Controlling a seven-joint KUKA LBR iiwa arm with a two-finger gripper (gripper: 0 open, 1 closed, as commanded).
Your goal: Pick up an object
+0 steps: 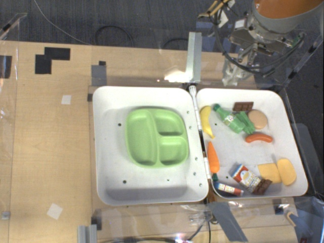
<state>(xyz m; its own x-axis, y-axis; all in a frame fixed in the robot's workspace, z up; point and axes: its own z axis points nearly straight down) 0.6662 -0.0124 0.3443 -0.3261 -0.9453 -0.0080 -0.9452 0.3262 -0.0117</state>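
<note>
hand (pixel 237 71) above right bin's (pixel 288 116) far rim, opening unclear; banana (pixel 205 121), green bottle (pixel 233 120), carrot (pixel 213 157) crowd below.

1. Light wooden bench top (pixel 50 151), filling the left and lower parts of the view.
2. Dark grey carpet floor (pixel 126 9) beyond the bench's far edge.
3. Thin cable (pixel 50 20) trailing across the carpet.
4. Black stepped patches (pixel 50 58) on the bench, far left.
5. Small pale squares (pixel 66 99) stuck to the wood.
6. Upright metal post (pixel 193 59) at the far bench edge.
7. Bright glare spot (pixel 174 77) just beside the post.
</note>
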